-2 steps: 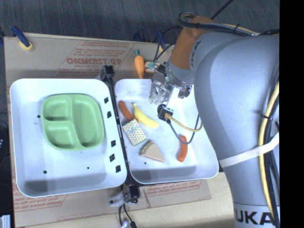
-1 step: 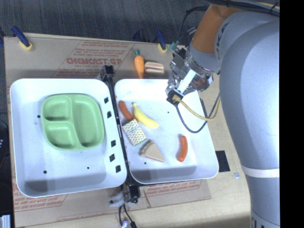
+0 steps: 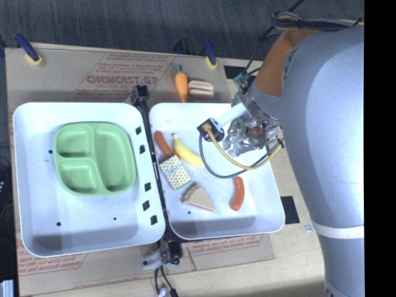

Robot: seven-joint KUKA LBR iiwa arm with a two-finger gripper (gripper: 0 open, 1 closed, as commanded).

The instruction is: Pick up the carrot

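The small orange toy carrot with a green top (image 3: 180,84) lay outside both bins, on the brown cardboard sheet (image 3: 111,73) at the upper middle of the frame, just above the top rim of the right-hand shallow white bin (image 3: 269,210). It pointed roughly up and down in the picture, green end uppermost, and looked smooth, tapered and rigid, a slim target lying flat. Just beside it to the right sat a tan and pink layered toy block (image 3: 201,89). Judged from this, nothing of the task was done: the carrot rested untouched on the cardboard, and the reach, the grasp and the lift were all left. The two-finger gripper (image 3: 234,138) hung over the upper right part of the right bin, well apart from the carrot, tangled visually with yellow and black cables, and whether its claw was wide or narrow could not be told. Below it in that bin lay a yellow toy banana (image 3: 187,153), two orange-red toy sausages (image 3: 163,143) (image 3: 237,193), a checked packet (image 3: 175,172) and a tan wedge (image 3: 198,198). The left-hand white bin (image 3: 28,166) held a green divided plate (image 3: 94,158).
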